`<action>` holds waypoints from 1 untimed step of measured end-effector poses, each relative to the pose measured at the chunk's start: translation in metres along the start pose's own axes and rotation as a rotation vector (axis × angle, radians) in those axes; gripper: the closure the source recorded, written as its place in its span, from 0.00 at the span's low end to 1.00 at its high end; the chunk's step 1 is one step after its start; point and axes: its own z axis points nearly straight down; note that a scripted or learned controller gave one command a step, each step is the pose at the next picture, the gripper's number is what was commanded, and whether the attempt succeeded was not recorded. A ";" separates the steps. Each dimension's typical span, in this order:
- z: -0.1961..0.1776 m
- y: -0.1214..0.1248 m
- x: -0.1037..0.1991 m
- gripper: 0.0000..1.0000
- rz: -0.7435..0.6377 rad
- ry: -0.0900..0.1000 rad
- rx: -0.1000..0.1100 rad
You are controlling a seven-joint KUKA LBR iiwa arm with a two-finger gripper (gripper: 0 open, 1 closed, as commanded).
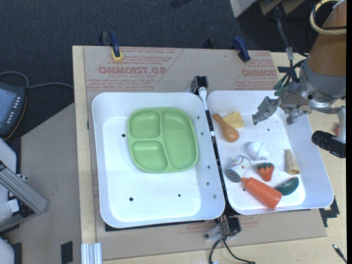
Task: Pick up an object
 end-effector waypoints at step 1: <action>-0.007 0.002 0.000 0.00 -0.003 -0.001 -0.013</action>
